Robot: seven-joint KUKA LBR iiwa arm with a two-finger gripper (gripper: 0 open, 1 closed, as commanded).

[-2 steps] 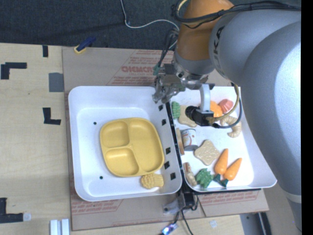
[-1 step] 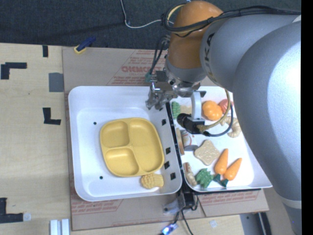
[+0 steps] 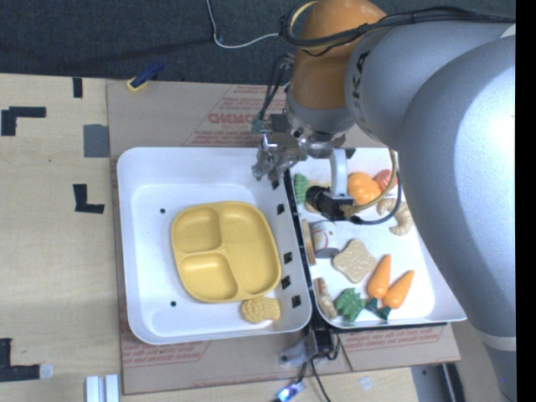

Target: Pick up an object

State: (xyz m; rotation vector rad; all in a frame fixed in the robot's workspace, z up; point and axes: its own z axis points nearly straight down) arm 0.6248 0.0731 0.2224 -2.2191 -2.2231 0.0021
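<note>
My gripper [image 3: 270,169] hangs over the far end of the wall between the two bins, at the left bin's back right corner. Nothing shows between its tips. In the right bin [image 3: 435,308] lie several toy foods: an orange fruit [image 3: 363,187], a tan cracker [image 3: 353,260], two carrots [image 3: 378,276] [image 3: 400,286], a green broccoli piece [image 3: 349,305] and a green item [image 3: 299,182] just right of the gripper. In the left bin [image 3: 138,224], a yellow divided plate [image 3: 224,249] rests beside a yellow corn piece [image 3: 260,309] at its front edge.
The grey arm and its orange band [image 3: 335,48] cover the right bin's far side and right edge. Small black clips [image 3: 289,258] line the wall between the bins. Cardboard [image 3: 184,115] lies under both bins. A thin cable [image 3: 234,32] crosses the dark backdrop.
</note>
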